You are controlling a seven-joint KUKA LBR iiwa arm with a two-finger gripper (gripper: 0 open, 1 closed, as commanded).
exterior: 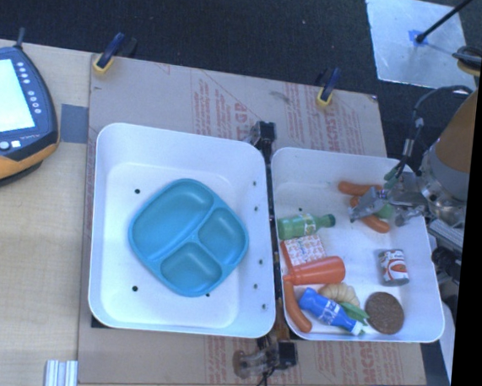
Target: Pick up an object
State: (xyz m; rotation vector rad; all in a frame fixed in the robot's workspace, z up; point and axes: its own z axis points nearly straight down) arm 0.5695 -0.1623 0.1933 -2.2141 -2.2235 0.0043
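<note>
My jaws: low over the far right part of the right bin, among the orange pieces there; how far apart they stand I cannot tell, and I see nothing clearly between them.
My arm: comes in from the right edge, grey metal at the wrist with the orange band above it.
Right bin: white, shallow, holding all the small things.
Carrot: orange, lying just left of my jaws near the bin's far side.
Orange piece: right beneath my jaws; touching or not, I cannot tell.
Green bottle: on its side near the bin's left wall, cap pointing right.
Red-and-white packet: flat, just nearer than the green bottle.
Orange cylinder: lying crosswise against the packet's near edge.
Croissant: pale brown, between the cylinder and the blue tube.
Blue tube: slanted, white cap toward the near right.
Hot dog: orange-red, along the left wall beside the blue tube.
Brown round cookie: flat, near right corner.
Small can: red and white, well nearer than my jaws.
Left bin: white, carrying a blue divided plate.
Table: light wood; a teach pendant rests at its left edge.
</note>
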